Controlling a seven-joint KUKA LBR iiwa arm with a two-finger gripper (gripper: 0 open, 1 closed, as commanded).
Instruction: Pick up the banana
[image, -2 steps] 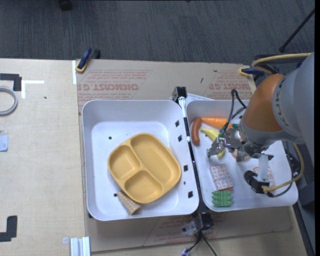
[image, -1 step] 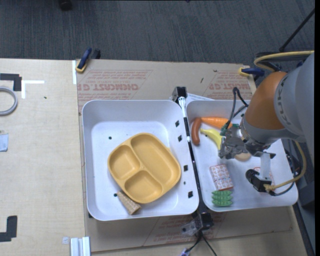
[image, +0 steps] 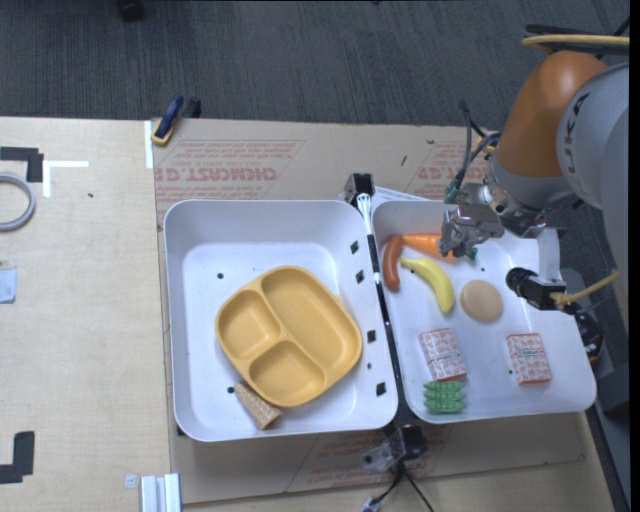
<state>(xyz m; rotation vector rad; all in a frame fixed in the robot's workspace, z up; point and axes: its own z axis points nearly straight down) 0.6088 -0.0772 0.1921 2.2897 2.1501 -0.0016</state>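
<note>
Toward the far left part of the right-hand shallow white bin (image: 560, 395) lies the curved yellow banana (image: 432, 281), one end pointing at the bin's far left corner and the other bending toward its middle. Just beside it on the left, along the bin's left wall, lies a reddish-brown sausage (image: 392, 261), and an orange carrot (image: 424, 241) lies across the far edge just beyond the banana's upper end. A round tan bread roll (image: 481, 301) sits just to the banana's right, near the bin's middle. Nearer the front edge are two small red-and-white printed packets, one left of centre (image: 441, 353) and one toward the right wall (image: 527, 358), with a green pea pod cluster (image: 445, 396) at the front edge below the left packet.

The grey arm's two-finger gripper (image: 462, 238) hangs over the bin's far edge, above the carrot's right end and near the banana but apart from it; nothing shows between its fingers, and whether they are spread or together cannot be told.

Across the left-hand white bin (image: 190, 330) a yellow three-compartment plastic plate (image: 288, 334) lies near the middle, with a small brown wedge-shaped piece (image: 256, 406) just past the plate's front edge
</note>
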